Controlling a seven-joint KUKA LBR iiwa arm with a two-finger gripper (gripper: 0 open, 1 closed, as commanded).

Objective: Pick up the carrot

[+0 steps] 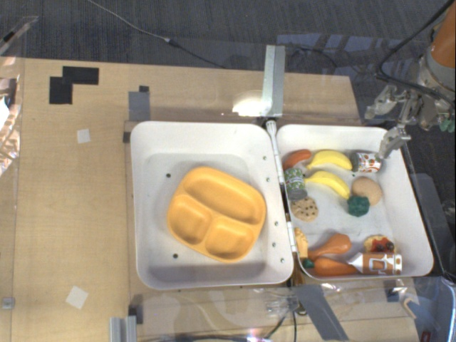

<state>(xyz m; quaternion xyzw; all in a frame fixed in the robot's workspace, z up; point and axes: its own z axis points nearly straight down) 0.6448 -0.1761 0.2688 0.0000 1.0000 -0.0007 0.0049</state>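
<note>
Camera view, from the left: a wooden surface [71, 212] carries two white bins side by side. A left bin [149, 262] holds a yellow divided plate [216, 213], tilted a little. A right bin [420, 226] is crowded with toy food: two bananas [329, 171], a cookie [305, 208], a green piece [358, 205], and along its near edge the carrot [331, 266], lying flat beside a small bottle [377, 263]. Further right, the tool [393, 140] hangs over that bin's far right corner, well apart from the carrot; I cannot tell how wide it stands.
</note>
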